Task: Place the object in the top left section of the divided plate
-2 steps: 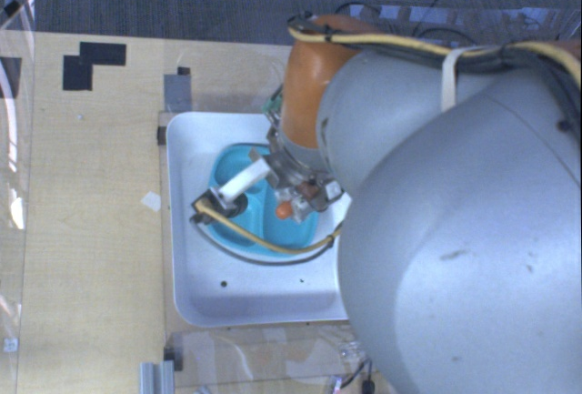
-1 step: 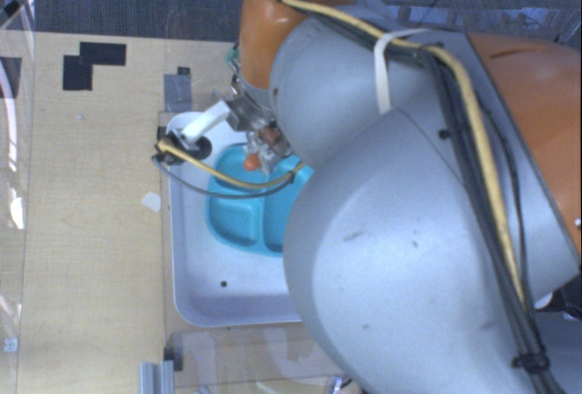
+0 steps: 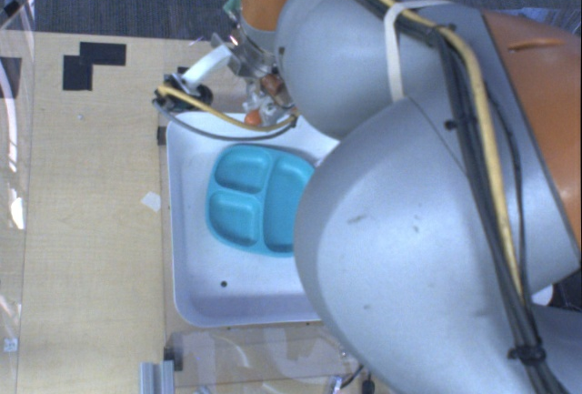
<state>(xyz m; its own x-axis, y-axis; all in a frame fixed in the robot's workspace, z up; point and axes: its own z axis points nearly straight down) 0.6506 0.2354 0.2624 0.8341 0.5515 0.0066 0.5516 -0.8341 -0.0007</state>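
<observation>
Gripper (image 3: 259, 107) above blue, three-sectioned divided plate (image 3: 253, 199).

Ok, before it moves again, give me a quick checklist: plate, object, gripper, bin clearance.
1. Blue divided plate lies flat in the white bin: ok.
2. Plate's top left section is bare and ready: ok.
3. Small orange object sits at the gripper, above the bin's far edge: ok.
4. Object truly between the fingers: cannot tell.
5. Gripper over the top left section: not ok, it is beyond the plate's far rim.
6. Plate's right side is hidden by the arm: cannot tell.
</observation>
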